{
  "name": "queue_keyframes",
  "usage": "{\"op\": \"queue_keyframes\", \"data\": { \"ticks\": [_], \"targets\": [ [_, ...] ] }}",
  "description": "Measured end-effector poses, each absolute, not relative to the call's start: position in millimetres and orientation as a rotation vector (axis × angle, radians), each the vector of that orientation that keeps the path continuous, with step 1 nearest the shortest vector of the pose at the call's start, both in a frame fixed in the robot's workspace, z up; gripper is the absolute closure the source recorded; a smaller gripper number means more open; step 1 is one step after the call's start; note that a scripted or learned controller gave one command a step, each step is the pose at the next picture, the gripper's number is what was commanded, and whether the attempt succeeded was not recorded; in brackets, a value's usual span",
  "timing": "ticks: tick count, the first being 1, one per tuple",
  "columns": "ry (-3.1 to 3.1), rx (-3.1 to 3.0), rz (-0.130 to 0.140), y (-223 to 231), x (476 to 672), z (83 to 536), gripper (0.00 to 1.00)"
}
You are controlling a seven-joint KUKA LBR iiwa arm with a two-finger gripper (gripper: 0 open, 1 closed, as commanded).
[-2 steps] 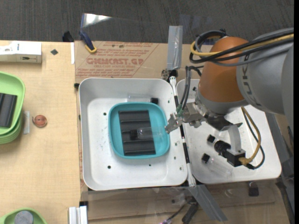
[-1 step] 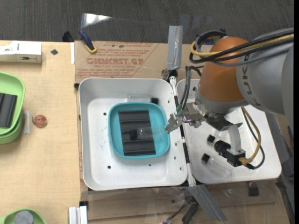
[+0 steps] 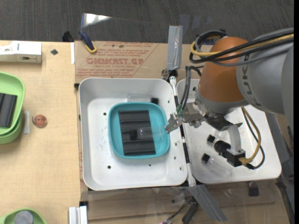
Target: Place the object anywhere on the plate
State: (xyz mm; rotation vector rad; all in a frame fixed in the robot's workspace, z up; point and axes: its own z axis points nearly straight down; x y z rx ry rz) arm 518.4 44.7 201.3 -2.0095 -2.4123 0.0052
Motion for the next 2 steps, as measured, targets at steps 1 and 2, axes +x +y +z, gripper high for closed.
{"op": "queue_keyframes", "data": {
  "ticks": [1,2],
  "targets": [
    [-2.412,-2.01,0.005,44.7,518.4,201.3,0.0],
    [-2.412,-2.01,0.005,44.7,518.4,201.3,0.0]
  ]
}}
